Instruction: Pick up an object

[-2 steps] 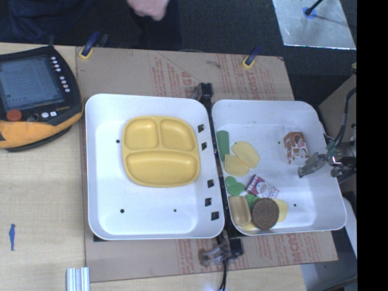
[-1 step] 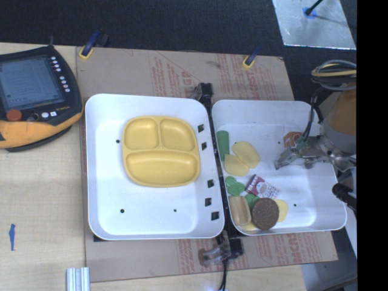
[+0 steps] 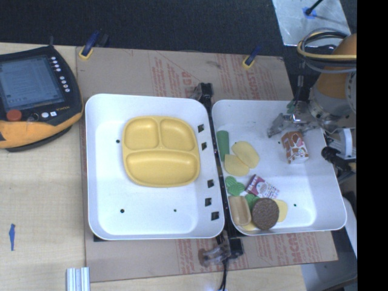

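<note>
At the near edge of the right bin (image 3: 315,214) lie a brown round cookie (image 3: 265,213) and a hot dog bun (image 3: 239,210). Farther in, a red and white carton (image 3: 294,147) lies just beside the gripper (image 3: 285,125), apart from its spread fingers. The left bin (image 3: 103,180) bears a yellow divided tray (image 3: 161,150).

Both bins (image 3: 100,180) are plain white. The divided tray (image 3: 161,150) near the left bin's far edge is pale yellow. In the right bin (image 3: 315,190), the carton (image 3: 294,147) is red and white, the round patty (image 3: 265,213) dark brown, the cylinder (image 3: 223,143) green, the chips (image 3: 241,158) pale yellow. The bench (image 3: 36,211) is light wood.
</note>
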`<control>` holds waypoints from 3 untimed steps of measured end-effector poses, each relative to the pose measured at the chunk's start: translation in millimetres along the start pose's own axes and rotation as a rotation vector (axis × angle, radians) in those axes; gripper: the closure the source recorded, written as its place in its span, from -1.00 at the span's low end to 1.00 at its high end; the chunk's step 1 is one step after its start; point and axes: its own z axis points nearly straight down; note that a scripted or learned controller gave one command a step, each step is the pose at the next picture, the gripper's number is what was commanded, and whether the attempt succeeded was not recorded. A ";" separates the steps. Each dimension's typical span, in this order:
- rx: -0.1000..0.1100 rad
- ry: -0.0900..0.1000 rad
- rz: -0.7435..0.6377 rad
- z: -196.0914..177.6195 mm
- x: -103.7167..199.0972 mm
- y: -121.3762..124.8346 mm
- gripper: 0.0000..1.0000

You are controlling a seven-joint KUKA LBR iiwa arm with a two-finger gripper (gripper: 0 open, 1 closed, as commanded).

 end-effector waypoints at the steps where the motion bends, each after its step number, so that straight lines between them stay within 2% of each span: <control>1: 0.013 0.003 0.005 1.0 -0.1 -37.8 -1.00; 2: 0.010 0.002 0.000 -10.7 -0.6 -35.5 1.00; 3: 0.044 -0.001 0.006 1.5 52.2 0.9 1.00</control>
